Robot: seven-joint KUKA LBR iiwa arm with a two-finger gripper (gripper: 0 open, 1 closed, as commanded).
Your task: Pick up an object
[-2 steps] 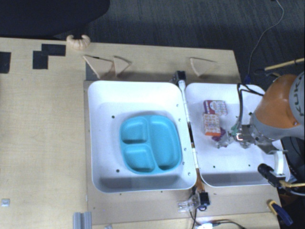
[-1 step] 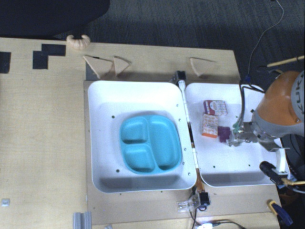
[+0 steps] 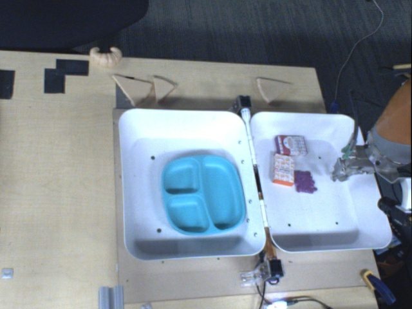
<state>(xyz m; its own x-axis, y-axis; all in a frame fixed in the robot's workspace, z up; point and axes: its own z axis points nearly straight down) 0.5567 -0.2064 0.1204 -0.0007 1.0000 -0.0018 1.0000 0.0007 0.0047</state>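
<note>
**Gripper poised at the right bin's edge, three small objects within reach**

Gripper (image 3: 340, 170) hung low over the right side of the right bin (image 3: 322, 227), its two thin fingers pointing toward the bin's middle; whether they stood open or closed could not be told from this slanted view, and nothing showed between them.

Three candidates lay in the left half of that bin, well apart from the gripper. A small red-and-white box (image 3: 291, 145) sat nearest the far wall. Just beside it, toward the near side, lay an orange-and-white packet (image 3: 283, 169), and touching or almost touching that packet was a purple lump (image 3: 305, 181), the closest of the three to the gripper.

By appearance, the box and packet were light, stiff cardboard with smooth faces that might slip; a grasp across their short sides seemed safest. The purple lump looked soft and irregular, likely forgiving if pinched across its middle.

The left bin (image 3: 138, 172) held a blue divided tray (image 3: 205, 194), broad and probably awkward for two fingers.
</note>
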